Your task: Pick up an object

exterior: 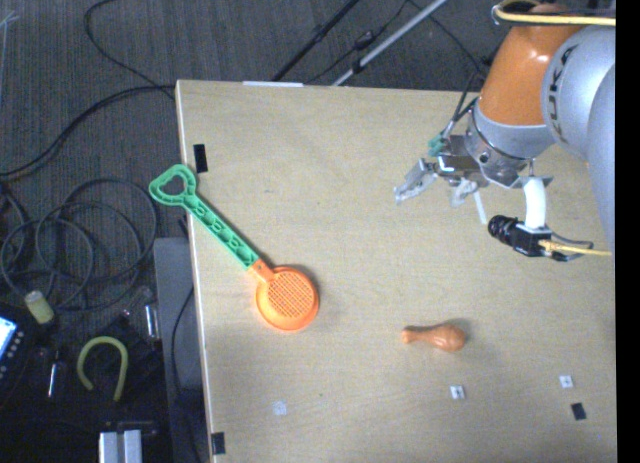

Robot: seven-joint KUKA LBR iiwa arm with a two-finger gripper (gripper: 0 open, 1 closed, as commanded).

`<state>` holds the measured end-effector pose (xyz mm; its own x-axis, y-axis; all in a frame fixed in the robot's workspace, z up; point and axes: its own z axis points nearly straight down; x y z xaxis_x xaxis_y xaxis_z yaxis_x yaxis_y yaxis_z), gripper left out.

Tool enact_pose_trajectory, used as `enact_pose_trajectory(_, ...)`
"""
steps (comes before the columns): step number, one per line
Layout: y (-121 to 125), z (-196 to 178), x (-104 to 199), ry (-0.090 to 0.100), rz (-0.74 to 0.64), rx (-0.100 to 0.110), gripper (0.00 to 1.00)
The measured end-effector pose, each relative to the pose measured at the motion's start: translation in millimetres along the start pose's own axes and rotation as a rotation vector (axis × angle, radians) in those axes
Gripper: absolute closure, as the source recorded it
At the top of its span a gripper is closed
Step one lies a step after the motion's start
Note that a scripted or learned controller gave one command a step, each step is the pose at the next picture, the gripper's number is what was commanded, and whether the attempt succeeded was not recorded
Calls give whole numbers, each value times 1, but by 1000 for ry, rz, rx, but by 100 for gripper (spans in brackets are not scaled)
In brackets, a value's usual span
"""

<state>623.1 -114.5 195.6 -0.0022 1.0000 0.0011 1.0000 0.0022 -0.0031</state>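
The pale tan board (330, 151) lies on dark grey carpet, and black cables (60, 231) curl on the floor at 9 o'clock, while thin metal rods (420, 11) cross the carpet at 12 o'clock. The gripper (432, 183) hangs over the board at about 2 o'clock with its fingers spread apart and nothing between them. An orange strainer with a green handle (240, 251) lies at 8 o'clock with its ring end over the board's left edge, and a small orange drumstick-shaped toy (437, 336) lies at 5 o'clock, well apart from the gripper.
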Motion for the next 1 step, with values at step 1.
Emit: enact_pose_trajectory(1, 45, 77, -57, -4, -308, -2, 0)
